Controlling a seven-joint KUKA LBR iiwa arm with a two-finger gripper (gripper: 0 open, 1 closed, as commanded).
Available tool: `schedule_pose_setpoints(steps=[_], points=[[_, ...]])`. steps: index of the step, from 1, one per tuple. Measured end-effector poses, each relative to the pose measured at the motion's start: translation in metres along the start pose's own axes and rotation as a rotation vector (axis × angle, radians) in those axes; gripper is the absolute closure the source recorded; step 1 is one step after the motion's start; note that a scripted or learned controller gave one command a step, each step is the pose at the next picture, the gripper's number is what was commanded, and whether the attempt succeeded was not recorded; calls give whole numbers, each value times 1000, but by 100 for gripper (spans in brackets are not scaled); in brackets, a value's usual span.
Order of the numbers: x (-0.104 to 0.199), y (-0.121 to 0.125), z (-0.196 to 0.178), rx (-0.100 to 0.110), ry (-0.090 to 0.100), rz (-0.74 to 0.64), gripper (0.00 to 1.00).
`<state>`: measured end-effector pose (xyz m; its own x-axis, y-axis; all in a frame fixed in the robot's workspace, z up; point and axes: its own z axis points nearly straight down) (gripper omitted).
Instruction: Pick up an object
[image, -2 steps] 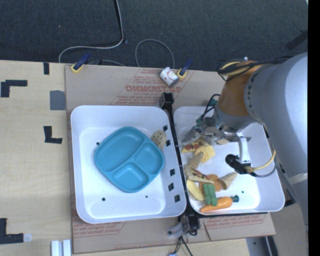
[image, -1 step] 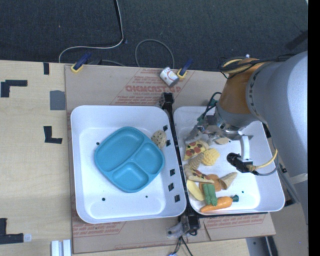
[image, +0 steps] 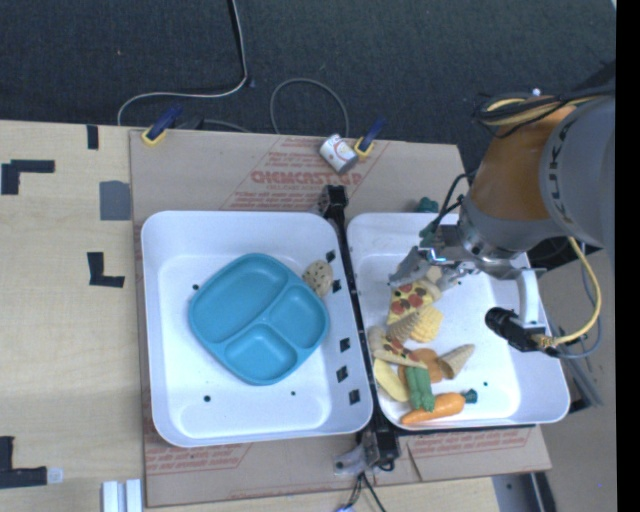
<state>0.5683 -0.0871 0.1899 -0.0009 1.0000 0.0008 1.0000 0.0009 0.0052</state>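
Gripper (image: 424, 268) above pizza slice (image: 412, 297) — right bin (image: 520, 400)

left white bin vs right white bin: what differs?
The left shallow white bin holds one large blue three-compartment plate and a small speckled piece beside it; the right shallow white bin holds a heap of toy food. The gripper is above the right bin, not the left. Both are white and rectangular.

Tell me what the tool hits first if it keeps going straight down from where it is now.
Most likely the pizza slice lying just under the tool in the right bin, though depth is hard to judge here.
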Motion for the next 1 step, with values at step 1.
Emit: schedule_pose_setpoints(steps=[1], points=[[71, -8, -12, 5, 2, -7, 100]])
